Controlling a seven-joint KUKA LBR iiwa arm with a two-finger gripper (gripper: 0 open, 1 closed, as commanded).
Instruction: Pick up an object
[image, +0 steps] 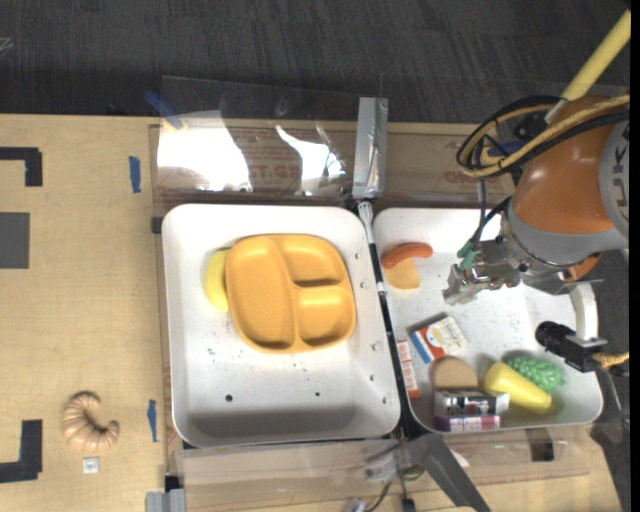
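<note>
Where bins meet — orange toy (406, 254)

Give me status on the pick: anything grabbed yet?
Done: nothing lifted that the view shows. In hand: the pincer hangs over the right bin, above bare floor right of the orange toy carrot; nothing is seen between its fingers. Left: descend on an item, such as the small carton or the toy corn cob, grip and raise it.

The tan counter (80, 330) carries two white bins side by side: the left bin (200, 400) mid-counter, the right bin (580, 405) toward the right edge. A croissant (90, 420) lies near the front left corner.
</note>
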